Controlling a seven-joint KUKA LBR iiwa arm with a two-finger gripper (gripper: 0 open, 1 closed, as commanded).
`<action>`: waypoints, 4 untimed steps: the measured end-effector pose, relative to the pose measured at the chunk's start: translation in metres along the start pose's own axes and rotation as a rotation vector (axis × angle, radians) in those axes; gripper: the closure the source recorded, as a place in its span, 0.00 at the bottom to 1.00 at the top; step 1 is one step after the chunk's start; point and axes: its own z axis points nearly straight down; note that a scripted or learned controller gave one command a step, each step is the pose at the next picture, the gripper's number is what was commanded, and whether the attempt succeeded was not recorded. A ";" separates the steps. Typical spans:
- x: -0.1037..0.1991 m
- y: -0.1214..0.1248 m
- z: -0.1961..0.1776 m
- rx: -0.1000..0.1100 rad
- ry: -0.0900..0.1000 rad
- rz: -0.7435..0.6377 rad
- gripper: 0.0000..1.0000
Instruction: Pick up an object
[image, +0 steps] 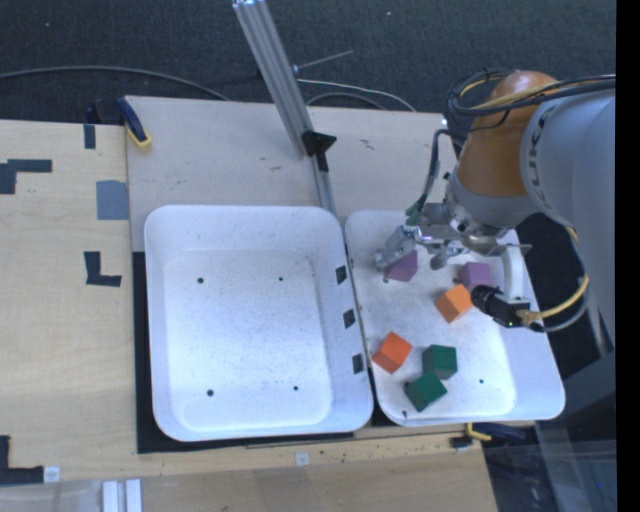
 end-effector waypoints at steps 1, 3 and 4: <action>-0.037 0.040 0.110 0.012 -0.003 0.003 0.00; -0.053 0.042 0.096 0.008 -0.003 0.000 1.00; 0.024 0.075 0.000 -0.003 0.001 -0.006 1.00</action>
